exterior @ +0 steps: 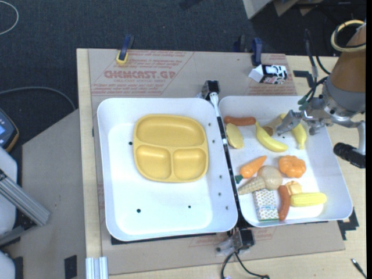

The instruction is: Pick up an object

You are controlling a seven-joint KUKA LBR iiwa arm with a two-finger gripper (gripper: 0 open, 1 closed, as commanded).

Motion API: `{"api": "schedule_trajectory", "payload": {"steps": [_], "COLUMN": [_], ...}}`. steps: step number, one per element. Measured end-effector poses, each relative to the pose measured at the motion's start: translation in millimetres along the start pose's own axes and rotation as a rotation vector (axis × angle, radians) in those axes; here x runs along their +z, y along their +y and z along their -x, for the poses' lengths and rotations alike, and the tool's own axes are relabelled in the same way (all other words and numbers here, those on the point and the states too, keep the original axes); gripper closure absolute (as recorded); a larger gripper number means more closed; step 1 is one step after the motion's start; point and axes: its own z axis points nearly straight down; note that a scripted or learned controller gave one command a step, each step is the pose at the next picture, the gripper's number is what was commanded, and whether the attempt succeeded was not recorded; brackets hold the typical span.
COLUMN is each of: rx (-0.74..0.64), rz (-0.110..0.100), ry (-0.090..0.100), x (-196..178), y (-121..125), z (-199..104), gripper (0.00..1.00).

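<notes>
White bins (pixel 116 214); yellow tray (pixel 171 147), bananas (pixel 271 139), corn (pixel 308 200); orange carrot (pixel 253 167); red sausage (pixel 240 121) showing.

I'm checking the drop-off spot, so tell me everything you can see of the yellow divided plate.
The plate is a matte yellow, plastic-looking tray with rounded corners and three compartments: one wide one across the far side, two smaller ones side by side nearer the camera. It lies flat and upright in the upper middle of the left bin, resting on the bin's floor. Its compartments hold nothing.
</notes>
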Motion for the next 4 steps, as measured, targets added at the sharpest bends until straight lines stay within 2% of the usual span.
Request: {"api": "schedule_trajectory", "payload": {"steps": [2, 3, 4], "rx": [0.0, 0.001, 0.0], "rz": [0.0, 0.005, 0.012], "ry": [0.001, -0.001, -0.004], "x": [77.1, 64.2, 0.9], "y": [-6.3, -5.1, -6.7], "z": [-3.1, -2.7, -6.5], "gripper": [0.0, 1.0, 1.0]}}
